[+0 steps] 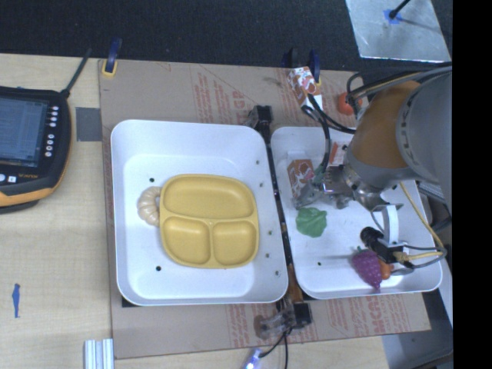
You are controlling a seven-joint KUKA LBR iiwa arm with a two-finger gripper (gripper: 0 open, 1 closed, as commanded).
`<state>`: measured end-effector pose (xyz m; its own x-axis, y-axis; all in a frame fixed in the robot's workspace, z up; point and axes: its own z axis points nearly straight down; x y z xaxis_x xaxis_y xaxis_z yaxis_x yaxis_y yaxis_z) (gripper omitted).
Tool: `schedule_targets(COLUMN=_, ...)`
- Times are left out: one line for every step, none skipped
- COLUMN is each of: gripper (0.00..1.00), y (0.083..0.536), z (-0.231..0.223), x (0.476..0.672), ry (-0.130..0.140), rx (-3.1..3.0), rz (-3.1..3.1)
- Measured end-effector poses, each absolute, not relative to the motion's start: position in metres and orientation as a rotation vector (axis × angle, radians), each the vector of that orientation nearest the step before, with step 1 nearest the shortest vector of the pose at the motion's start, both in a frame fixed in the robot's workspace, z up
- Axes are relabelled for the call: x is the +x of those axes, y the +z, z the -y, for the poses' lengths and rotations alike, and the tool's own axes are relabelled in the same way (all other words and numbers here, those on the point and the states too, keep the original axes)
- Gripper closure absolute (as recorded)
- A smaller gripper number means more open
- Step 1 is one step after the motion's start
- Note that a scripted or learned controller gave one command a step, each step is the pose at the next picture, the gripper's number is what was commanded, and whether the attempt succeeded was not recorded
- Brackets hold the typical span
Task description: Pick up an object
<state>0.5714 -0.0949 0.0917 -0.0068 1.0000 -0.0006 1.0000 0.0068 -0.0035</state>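
Green piece (311,222) is the likely pick here, lying loose on the floor of the right bin (338,279), just on the near side of the gripper (311,196) and very close under it; whether they touch, I can't say. Open or closed? Can't tell from this angle, the wrist body hides the tips, so no claim of a hold. To do this one well, I'd say the gripper wants to be centred over the green piece rather than over its far edge, with the jaws straddling its narrower width, then straight down until they nearly meet the bin floor, since the piece looks low and soft and could squirt out from a shallow pinch. Watch the packet (299,172) just beyond the gripper on the far side: a descent that drifts that way may catch it instead or drag it along. The purple piece (367,267) sits well off toward the arm's side, no bother. The divider wall is close on the left, so a clean vertical lift is the safe exit. Pose now: the arm (388,129) comes in from the right, low over the bin, orange band above the wrist, wrist bent down and reaching toward the bin's left side.
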Motion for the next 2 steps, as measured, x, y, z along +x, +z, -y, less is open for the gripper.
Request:
schedule_targets(gripper=0.0, y=0.089, z=0.114, x=0.652, ry=0.024, rx=-2.202, rz=2.216)
schedule_targets(gripper=0.0, y=0.123, z=0.191, x=0.656, ry=0.003, rx=-2.218, rz=2.224)
